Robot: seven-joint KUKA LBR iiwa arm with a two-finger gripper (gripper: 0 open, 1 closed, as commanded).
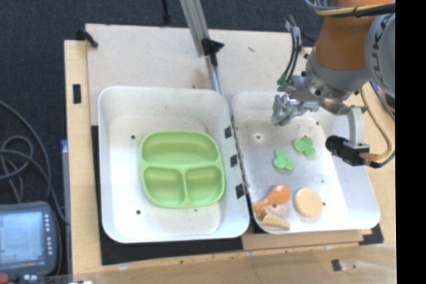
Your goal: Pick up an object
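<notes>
Even bright light; soft, slightly blurry

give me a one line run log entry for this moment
gripper: over right bin, nothing seen held | nearest: green pieces | left bin: green divided plate

Smooth green plastic tray (181, 168) in a matt white bin (120, 110) on a pale wooden bench (146, 50).

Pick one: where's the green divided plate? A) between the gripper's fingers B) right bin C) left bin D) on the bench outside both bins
C: the green divided plate lies flat in the left bin, while the gripper is over the right bin.
</notes>
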